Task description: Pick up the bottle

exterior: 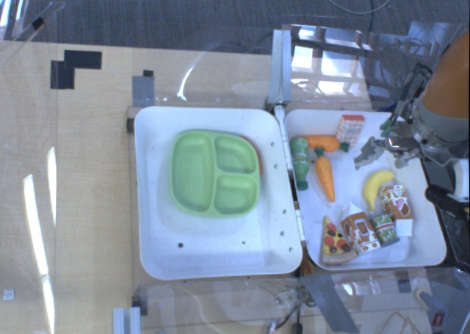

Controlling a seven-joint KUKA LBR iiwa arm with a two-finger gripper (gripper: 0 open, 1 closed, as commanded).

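The bottle is green and lies lengthwise against the left wall of the right bin, beside two carrots. My gripper hangs over the upper right part of that bin, above the banana and well to the right of the bottle. It is open, with nothing between its fingers. The orange-banded wrist enters from the right edge.
In the right bin lie two carrots, a banana, a small red and white carton, a toy pizza slice and several small boxes. The left bin holds a green divided plate.
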